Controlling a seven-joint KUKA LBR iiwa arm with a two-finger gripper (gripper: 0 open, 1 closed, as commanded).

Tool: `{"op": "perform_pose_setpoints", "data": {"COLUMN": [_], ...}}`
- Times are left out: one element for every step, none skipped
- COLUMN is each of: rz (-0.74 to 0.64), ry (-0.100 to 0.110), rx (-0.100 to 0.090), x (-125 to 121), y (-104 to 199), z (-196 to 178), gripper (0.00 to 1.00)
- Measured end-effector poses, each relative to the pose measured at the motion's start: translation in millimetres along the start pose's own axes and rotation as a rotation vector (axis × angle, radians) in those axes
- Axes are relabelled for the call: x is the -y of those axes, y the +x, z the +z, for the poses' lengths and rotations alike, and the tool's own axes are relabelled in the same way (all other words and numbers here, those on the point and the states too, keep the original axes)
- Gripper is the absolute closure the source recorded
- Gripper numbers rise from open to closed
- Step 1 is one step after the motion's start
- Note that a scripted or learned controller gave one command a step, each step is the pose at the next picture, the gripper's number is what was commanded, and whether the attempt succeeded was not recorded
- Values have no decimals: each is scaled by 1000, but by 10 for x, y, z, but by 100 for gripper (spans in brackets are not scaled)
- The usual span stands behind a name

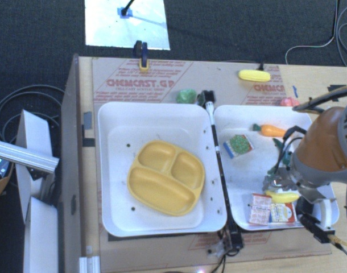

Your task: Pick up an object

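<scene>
Nearest the lens: grey arm with orange band (327, 147) low over the shallow white right bin (242, 115). Beside it, left bin (114, 169) bearing a yellow divided plastic tray (166, 177). Smaller: yellow banana-shaped toy (284, 197), just below the gripper (274, 182), long axis left-right across the bin. Grip state impossible to tell.

You've got a yellow sectioned tray (166, 177) sitting in the left bin (114, 152), plus a clamp (141, 54) up top on the surface (230, 75).
</scene>
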State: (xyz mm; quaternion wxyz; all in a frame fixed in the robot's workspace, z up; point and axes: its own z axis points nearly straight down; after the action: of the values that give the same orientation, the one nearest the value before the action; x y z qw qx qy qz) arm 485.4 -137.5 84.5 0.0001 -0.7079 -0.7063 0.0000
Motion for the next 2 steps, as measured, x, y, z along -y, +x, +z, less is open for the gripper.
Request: {"op": "perform_pose_setpoints", "data": {"rz": [2,-11], "ry": [-10,-1], "rx": [8,-2], "x": [-23,-20], "y": [-698,16], "z": [-844,-828], "gripper": [100,100]}}
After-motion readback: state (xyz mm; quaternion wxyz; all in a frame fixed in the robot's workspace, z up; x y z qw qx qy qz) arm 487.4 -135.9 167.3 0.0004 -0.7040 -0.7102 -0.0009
